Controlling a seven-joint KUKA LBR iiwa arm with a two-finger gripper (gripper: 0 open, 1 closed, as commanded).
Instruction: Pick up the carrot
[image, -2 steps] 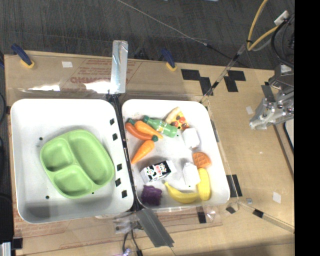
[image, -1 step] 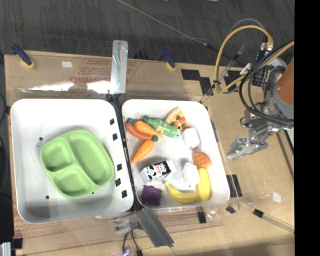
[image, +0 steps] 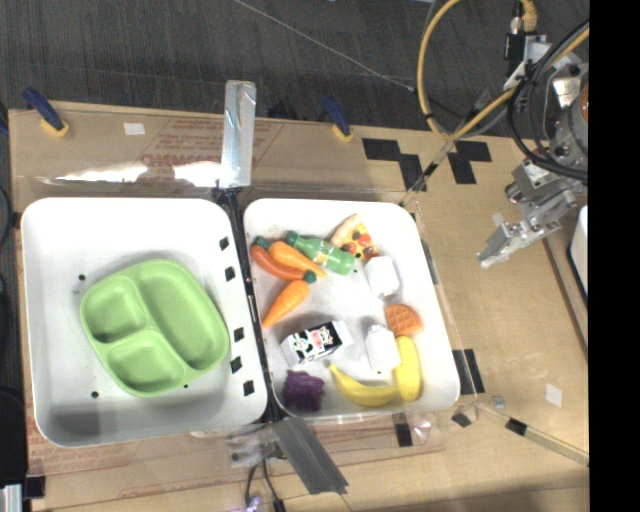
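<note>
Two white bins (image: 40, 300) sit on the tan desk (image: 500, 340). A lime-green plate (image: 152, 326), orange carrots (image: 286, 300), a green bottle (image: 322, 253), yellow bananas (image: 385, 382), a purple bunch of grapes (image: 303, 390), and a black-and-white carton (image: 312, 342).
</note>
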